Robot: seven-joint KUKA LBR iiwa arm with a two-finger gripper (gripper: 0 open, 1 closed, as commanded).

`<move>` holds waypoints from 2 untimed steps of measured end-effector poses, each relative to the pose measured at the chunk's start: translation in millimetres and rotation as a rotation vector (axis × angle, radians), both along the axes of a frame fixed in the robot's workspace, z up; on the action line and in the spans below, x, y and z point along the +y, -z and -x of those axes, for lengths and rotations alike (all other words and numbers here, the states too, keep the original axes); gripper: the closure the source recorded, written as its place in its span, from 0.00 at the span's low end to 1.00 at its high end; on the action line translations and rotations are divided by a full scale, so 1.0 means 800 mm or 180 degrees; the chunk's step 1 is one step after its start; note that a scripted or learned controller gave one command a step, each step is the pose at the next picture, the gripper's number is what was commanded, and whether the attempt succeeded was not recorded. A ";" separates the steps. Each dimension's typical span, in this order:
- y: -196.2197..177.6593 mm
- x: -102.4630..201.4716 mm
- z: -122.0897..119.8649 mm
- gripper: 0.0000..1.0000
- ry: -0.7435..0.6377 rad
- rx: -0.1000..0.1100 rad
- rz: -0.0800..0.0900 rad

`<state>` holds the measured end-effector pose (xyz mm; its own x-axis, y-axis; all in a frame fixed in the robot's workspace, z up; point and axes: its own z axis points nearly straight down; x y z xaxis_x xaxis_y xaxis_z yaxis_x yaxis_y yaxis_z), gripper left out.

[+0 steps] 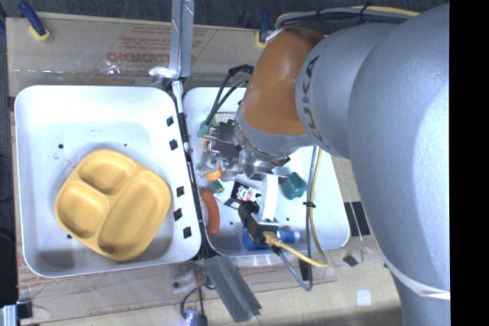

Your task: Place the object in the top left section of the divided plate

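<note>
Gripper (pixel 229 168) hangs low over the right bin (pixel 330 229), near that bin's left wall, under the grey arm (pixel 367 88) and its orange band (pixel 279 84) that reach in from 3 o'clock; whether it is open or closed, and whether it has hold of anything, I cannot tell, since the wrist covers it. Small objects lie scattered in the right bin around it: an orange carrot-like piece (pixel 212 211) at its 6 o'clock by the left wall, a teal piece (pixel 293 184) at its 3 o'clock, and a blue piece (pixel 256 240) towards 5 o'clock. Which of these is the one to be moved is not clear. Well apart at the gripper's 9 o'clock, the yellow divided plate (pixel 113 202) sits in the left bin (pixel 46 111), its sections bare
</note>
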<state>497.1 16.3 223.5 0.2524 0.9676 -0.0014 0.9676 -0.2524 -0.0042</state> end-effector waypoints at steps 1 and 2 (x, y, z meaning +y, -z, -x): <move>-0.004 0.008 -0.011 1.00 0.0566 -0.0004 0.0002; 0.041 0.068 0.027 1.00 -0.0215 0.0008 -0.0004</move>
